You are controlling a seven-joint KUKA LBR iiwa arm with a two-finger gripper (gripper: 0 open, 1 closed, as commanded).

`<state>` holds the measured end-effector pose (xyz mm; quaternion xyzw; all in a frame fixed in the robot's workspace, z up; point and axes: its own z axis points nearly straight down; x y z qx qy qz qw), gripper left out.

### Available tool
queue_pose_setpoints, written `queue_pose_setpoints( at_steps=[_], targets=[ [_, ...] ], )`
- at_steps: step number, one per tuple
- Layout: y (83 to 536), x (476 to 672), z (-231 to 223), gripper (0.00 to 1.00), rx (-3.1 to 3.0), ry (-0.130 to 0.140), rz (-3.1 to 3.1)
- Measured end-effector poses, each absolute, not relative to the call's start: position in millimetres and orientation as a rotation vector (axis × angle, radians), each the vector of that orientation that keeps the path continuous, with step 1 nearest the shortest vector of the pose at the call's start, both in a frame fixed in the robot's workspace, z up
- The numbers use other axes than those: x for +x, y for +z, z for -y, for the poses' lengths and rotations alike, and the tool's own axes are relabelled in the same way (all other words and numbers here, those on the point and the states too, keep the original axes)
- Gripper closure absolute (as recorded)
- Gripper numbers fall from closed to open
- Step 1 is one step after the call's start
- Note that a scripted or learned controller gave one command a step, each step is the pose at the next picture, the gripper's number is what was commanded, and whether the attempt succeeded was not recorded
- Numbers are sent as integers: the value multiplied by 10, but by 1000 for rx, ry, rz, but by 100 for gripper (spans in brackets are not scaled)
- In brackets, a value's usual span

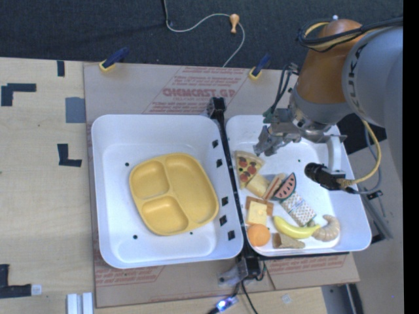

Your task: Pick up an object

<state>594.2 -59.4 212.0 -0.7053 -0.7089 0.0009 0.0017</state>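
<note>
My gripper (pixel 264 148) hangs over the back of the right bin (pixel 357 205), just above and right of a toy pizza slice (pixel 246 167). Nothing shows between its fingers. Toy food lies in the front half of that bin: a watermelon slice (pixel 285 186), cheese and bread pieces (pixel 258 210), a banana (pixel 294 227), an orange (pixel 259 235), a shrimp (pixel 330 228) and a small patterned packet (pixel 299 208).
The left bin (pixel 108 175) holds a yellow three-part plate (pixel 173 193). A black divider (pixel 224 169) runs between the bins. A black cylinder (pixel 324 175) with cables juts from the arm over the right bin. Cardboard lies under both bins.
</note>
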Motion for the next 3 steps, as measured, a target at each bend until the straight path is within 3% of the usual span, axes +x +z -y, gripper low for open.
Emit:
queue_pose_setpoints(
  at_steps=[2, 3],
  targets=[
    [2204, 5261, -376, 100, -2210, 3, 2226],
    [2142, 5248, -678, 100, -2213, 4, 2224]
  ],
)
